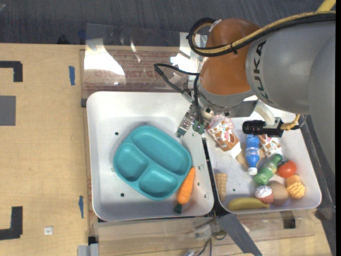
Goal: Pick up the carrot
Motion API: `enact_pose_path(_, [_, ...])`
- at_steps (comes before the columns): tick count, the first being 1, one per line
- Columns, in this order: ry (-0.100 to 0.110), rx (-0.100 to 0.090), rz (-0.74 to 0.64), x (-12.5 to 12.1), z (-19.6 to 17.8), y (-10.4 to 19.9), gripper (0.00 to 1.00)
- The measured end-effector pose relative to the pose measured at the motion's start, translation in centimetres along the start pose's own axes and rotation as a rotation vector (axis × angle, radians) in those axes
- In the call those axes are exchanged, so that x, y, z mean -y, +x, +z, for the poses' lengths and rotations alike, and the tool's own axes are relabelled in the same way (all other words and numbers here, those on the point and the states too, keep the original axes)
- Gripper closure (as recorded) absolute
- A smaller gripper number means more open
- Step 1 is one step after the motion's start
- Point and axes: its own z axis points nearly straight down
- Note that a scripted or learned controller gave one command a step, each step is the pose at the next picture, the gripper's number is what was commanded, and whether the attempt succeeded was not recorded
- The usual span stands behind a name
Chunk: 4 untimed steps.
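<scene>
Carrot (pixel 186 186) lies in your left bin (pixel 101 143), front right corner, tilted, touching the teal divided tray (pixel 152 161) at its right edge, green stem toward the front. Your gripper (pixel 193 122) hangs above the divider between bins, well apart from the carrot; can't tell its state. Right bin (pixel 311 196) holds a banana (pixel 248 202), tomato (pixel 286 169), bottles.

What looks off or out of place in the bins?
Nothing is spilled or damaged. The carrot lies in the left bin against the teal tray edge, alone. The remaining toy food is heaped in the right bin. The claw hovers by the divider.
</scene>
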Motion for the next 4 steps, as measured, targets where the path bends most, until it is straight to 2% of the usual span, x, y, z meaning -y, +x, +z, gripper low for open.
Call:
enact_pose_path(1, [0.003, -0.004, 0.155, 1.0, 8.2, 5.8, 1.0])
enact_pose_path(2, [-0.001, 0.002, 0.022, 1.9, 1.3, 1.1, 1.0])
enact_pose_path(3, [0.009, -0.011, 0.072, 2.2, 8.4, 9.9, 1.0])
enact_pose_path(4, [-0.017, 0.019, -0.025, -4.6, 9.0, 9.6, 1.0])
